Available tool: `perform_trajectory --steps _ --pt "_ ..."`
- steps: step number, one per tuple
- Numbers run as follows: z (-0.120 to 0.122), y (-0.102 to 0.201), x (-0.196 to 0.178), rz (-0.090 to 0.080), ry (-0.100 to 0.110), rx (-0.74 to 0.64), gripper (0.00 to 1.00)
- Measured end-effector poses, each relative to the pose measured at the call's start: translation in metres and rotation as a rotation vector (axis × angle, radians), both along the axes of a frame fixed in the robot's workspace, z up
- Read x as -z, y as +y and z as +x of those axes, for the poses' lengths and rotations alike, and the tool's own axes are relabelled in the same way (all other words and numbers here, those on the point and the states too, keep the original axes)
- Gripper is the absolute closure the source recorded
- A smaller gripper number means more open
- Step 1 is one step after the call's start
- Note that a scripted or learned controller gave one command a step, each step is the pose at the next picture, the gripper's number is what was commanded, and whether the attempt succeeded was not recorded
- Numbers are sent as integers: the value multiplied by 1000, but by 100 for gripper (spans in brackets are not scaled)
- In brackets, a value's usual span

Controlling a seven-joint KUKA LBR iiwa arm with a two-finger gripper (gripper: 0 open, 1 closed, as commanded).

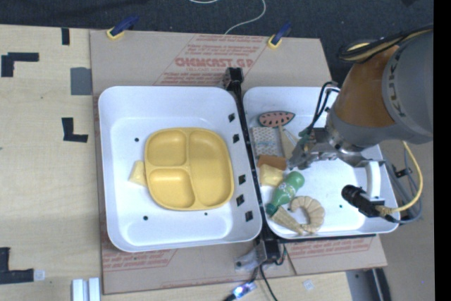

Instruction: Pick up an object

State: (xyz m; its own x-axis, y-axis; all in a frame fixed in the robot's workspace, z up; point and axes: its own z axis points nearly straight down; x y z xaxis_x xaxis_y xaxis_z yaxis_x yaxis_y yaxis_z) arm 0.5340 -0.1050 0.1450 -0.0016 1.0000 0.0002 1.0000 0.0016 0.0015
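Left bin (116,151): you have one yellow divided plate (189,168), smooth moulded plastic with three compartments, lying flat at the centre over a pale yellow wedge (137,173) that shows at its left rim.

Right bin (338,220): your candidates sit crowded against the left wall, probably because that is where they were dropped. Listed: a green bottle-shaped toy (285,190), glossy and rounded; a tan croissant (309,211), ridged and curved; a cone-shaped piece (286,220); a yellow block (270,173); a flat fish-shaped piece (276,118).

Gripper (304,155): lowered just above the green toy and the block; you cannot tell its state from here, and nothing is visibly held.
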Motion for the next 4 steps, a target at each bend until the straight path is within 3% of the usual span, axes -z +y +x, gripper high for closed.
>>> perform_trajectory --steps 2,3,4 --pt "5 0 -82 -1 -1 0 100" --pt "-44 40 -79 1 7 -2 100" --pt "-44 34 -72 -1 5 1 100"
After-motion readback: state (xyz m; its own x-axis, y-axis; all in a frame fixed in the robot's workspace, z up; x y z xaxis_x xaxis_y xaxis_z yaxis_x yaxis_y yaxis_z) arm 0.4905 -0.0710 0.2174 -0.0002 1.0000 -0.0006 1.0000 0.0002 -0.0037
